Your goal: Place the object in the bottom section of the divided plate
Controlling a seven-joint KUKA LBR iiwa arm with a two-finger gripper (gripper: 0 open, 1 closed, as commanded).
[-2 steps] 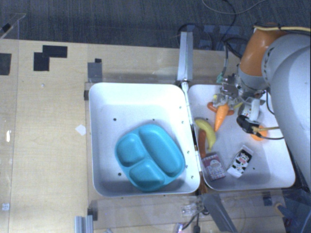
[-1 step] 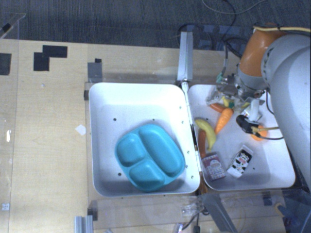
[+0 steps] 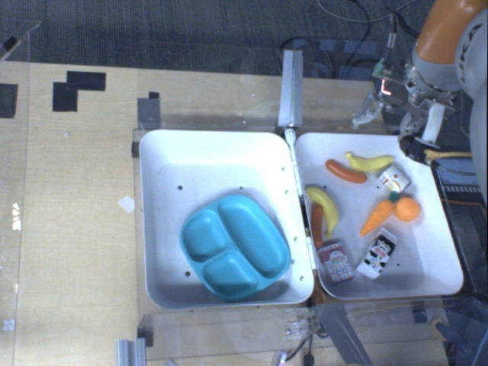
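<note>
A blue divided plate with three sections lies in the left white bin; nothing rests in any section, and the bottom one is the small section nearest the front edge. The gripper hangs under the grey wrist and orange band, above the far right corner of the right bin, clear of the objects. In that bin lie a yellow banana, a red sausage, a second banana, a carrot, an orange ball and other small items.
A small white carton, a cow-patterned carton, a maroon packet and a brown sausage also sit in the right bin. A metal divider post stands behind the bins. Cables trail behind the bench.
</note>
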